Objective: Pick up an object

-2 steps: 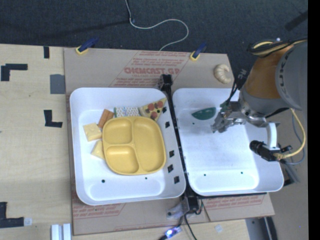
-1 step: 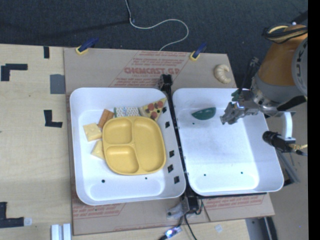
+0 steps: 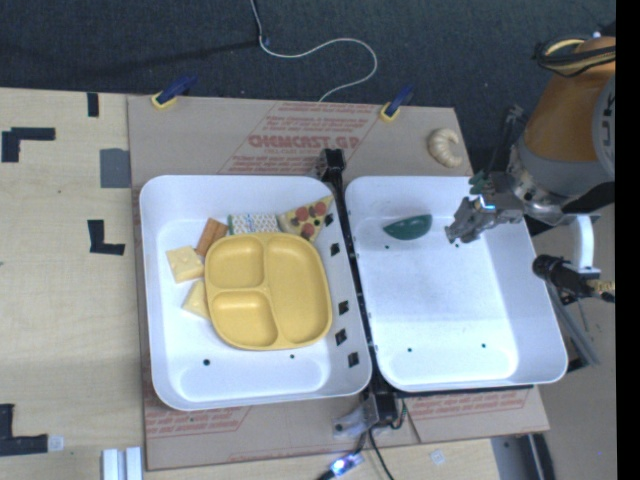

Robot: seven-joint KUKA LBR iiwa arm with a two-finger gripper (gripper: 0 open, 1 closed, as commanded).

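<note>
A small dark green object (image 3: 407, 228) lies near the back of the right bin (image 3: 450, 358). My gripper (image 3: 466, 224) hangs over the same bin, a short way to the right of the green object and apart from it. A yellow divided plate (image 3: 268, 290) lies in the left bin (image 3: 170, 368). Around its back and left edges lie several flat pieces: tan crackers (image 3: 185, 264), an orange-brown piece (image 3: 210, 235) and a pizza-like slice (image 3: 308, 216).
A beige lump (image 3: 447, 146) rests on the cardboard behind the right bin. Blue and yellow clamps (image 3: 174, 90) hold the cardboard's back edge. A white cable (image 3: 320, 53) loops across the dark floor behind. The arm's grey and orange body (image 3: 570, 128) stands at the right.
</note>
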